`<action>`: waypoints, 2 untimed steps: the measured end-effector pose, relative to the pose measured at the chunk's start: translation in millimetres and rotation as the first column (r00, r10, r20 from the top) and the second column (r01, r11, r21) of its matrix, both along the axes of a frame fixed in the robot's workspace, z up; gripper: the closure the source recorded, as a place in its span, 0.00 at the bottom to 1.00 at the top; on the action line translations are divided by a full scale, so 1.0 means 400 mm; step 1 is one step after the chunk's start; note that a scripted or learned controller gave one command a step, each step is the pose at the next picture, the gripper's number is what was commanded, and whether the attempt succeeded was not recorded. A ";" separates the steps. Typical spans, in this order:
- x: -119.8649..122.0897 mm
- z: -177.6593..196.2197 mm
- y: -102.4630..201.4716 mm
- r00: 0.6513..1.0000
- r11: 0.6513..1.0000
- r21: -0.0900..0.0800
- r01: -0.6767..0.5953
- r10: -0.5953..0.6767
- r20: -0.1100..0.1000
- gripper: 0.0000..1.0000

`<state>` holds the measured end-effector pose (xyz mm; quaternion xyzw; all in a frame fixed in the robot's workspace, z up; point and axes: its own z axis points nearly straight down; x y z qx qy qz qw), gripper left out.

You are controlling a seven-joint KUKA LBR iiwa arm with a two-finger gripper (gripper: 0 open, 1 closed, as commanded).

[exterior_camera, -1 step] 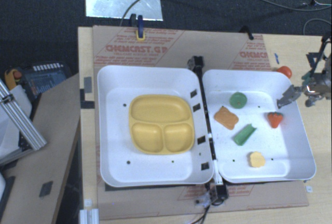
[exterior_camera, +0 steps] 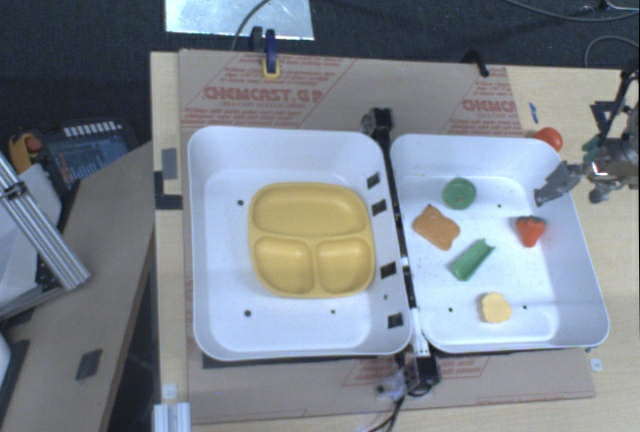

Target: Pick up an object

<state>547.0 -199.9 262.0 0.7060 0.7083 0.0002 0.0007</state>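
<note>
Five items lie in the right bin (exterior_camera: 575, 250), one yellow tray (exterior_camera: 305, 238) in the left; the claw (exterior_camera: 553, 187) hangs over the right bin's far right edge, its opening impossible to tell.

One fixed camera looks down at a slant from above the tan wooden counter (exterior_camera: 330, 80), set well back — both shallow white plastic bins (exterior_camera: 215, 220) lie side by side mid-frame, dark carpeted floor (exterior_camera: 80, 10) beyond, the near edge at the bottom.
</note>
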 end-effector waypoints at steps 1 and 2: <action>-0.007 -0.105 -0.001 1.000 1.000 0.001 0.002 -0.002 -0.003 0.00; -0.004 -0.249 0.023 1.000 1.000 0.002 0.001 -0.001 -0.004 0.00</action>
